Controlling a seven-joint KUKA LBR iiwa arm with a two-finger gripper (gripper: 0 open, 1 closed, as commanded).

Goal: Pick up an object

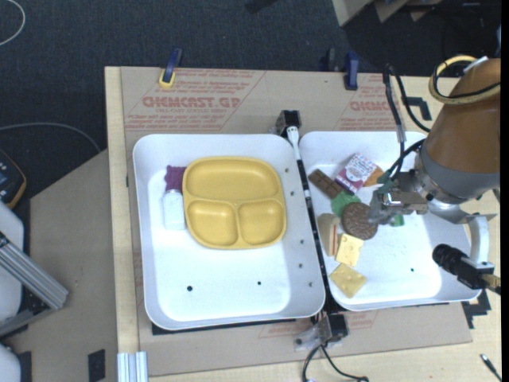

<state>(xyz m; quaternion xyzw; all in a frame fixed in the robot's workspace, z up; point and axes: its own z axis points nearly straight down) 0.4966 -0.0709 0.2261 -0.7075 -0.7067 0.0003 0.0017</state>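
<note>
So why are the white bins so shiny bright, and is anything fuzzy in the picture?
In the camera view, overhead light glares off the left bin and right bin, washing out their floors. The yellow tray stays sharp with a soft sheen. The gripper looks a little smeared, and the small items beneath it are hard to make out.

gripper over right bin | beside brown disc (food clutter) | yellow tray in left bin

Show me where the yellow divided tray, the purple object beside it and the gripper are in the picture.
yellow divided tray [235, 201]: camera view, on the ridge between its compartments.
purple object [173, 177]: camera view, on its visible middle, left of the tray.
gripper [387, 205]: camera view, at its tip over the right bin.
</note>
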